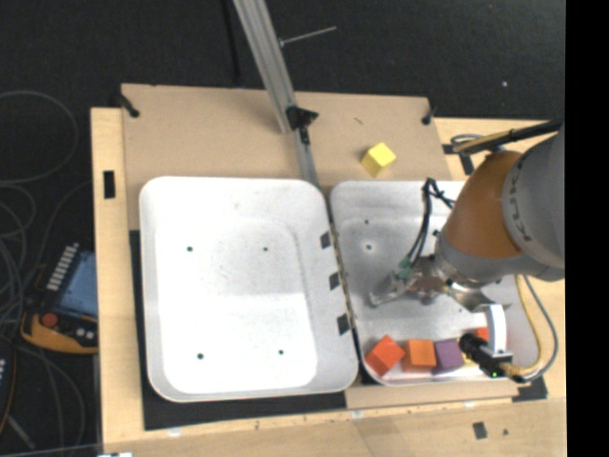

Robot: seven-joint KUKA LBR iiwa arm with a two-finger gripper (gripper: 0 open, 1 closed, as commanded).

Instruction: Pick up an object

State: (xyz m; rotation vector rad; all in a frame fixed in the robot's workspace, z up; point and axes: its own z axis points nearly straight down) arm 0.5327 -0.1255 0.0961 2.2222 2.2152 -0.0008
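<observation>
Red, orange and purple blocks sit in a row along the near wall of the right bin (pixel 366 222): the red block (pixel 385 353) furthest left, the orange block (pixel 421 352) just beside it, and the purple block (pixel 447 354) touching or nearly touching the orange one. Any of these could serve as the object to pick up, and all three rest on the bin floor, none lifted.

Just beyond them the pincer (pixel 388 293) hangs low over the middle of the same bin, pointing left. Nothing is visible within it. Whether it is released or clenched I cannot tell from this angle. It is near the red block but apart from it, so the step in hand looks like the approach, with no grasp made. The next move probably calls for coming nearer, toward the row, lining up over one block and descending. The blocks crowd each other and the wall, which leaves little room on either side.

To the left, the left bin (pixel 238 255) shows bare white floor.

Further off, on the brown tabletop (pixel 219 131) beyond the bins, lies a yellow cube (pixel 379 158), outside both containers.
</observation>
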